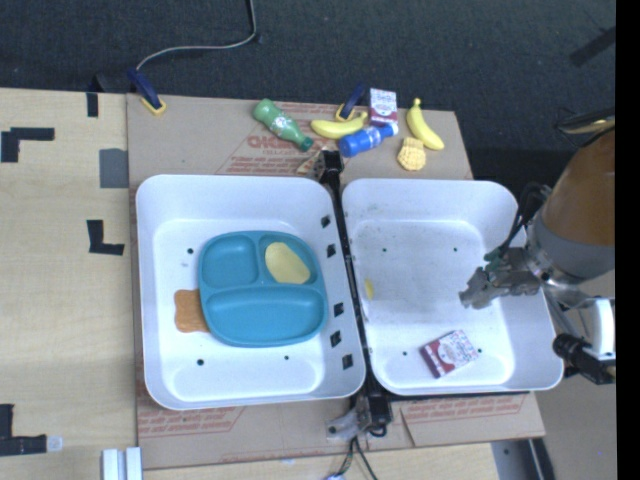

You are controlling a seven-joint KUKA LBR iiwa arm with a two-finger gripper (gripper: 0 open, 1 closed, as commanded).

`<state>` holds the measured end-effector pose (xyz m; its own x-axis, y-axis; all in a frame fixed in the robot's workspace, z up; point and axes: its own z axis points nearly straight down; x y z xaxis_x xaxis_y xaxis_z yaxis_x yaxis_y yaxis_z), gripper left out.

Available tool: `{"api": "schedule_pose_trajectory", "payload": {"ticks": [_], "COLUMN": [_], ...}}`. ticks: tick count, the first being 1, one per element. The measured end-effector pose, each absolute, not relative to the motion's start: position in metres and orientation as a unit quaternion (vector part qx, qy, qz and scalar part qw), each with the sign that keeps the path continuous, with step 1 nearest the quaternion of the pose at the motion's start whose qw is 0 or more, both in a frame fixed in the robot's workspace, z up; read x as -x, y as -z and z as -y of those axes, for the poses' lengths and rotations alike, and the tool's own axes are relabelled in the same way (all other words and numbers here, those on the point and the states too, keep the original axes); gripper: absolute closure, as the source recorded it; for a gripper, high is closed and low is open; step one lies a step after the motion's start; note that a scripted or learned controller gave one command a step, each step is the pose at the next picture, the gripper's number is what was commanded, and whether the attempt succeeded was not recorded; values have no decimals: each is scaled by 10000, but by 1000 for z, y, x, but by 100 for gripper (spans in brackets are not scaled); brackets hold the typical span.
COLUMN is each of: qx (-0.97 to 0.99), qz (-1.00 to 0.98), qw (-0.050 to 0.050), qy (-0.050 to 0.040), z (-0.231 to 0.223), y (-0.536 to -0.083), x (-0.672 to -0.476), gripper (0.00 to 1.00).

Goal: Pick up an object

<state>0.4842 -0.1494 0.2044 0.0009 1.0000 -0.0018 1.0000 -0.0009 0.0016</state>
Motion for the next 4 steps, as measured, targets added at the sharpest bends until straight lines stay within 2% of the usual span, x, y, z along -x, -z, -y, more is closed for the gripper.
{"api": "schedule_pose_trajectory", "payload": {"ticks": [1,2,3,4], "qx": [-7073,-7067,-7071,-7063], "qz": [-7069,-7075,-7071,-7079], "qw": [0,-25,-6,7], "qy": [3,12,-2,-8], "z": [149,115,124,76], "y": [-204,-128,-86,-185], "x": [-484,-482,-484,-554], "gripper": [0,0,0,0]}}
